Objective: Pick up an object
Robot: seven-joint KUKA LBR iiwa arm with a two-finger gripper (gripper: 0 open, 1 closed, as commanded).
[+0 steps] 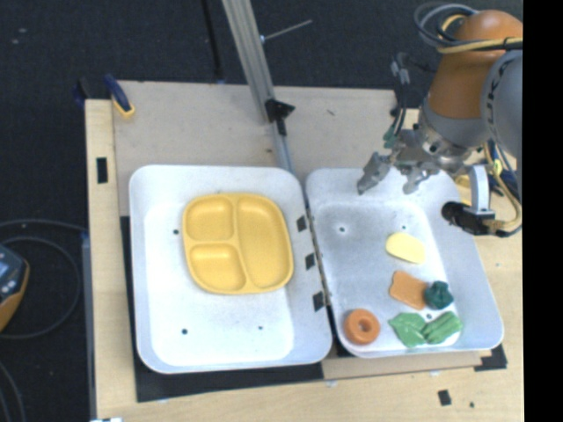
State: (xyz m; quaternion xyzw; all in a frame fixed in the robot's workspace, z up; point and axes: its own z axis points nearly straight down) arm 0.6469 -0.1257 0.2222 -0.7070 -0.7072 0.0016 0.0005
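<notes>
Gripper fingers stand apart, spread above the far edge of the right bin, with nothing between them. It hangs from the grey arm that reaches in from the right, well apart from every object below.

By size, the left bin comes next; it holds a yellow plate with three compartments. The right bin carries the small pieces, all grouped in its near right part: a green leafy piece at the near edge, an orange-brown slab just above it, a pale yellow wedge farther up, an orange ring near the front left, and a dark green lump touching the slab.

As a judgement, the task is barely begun: nothing is lifted, and no target is clearly chosen. Left to do are the move over a piece, the descent, the closing and the lift. The wedge lies nearest the pincer.
</notes>
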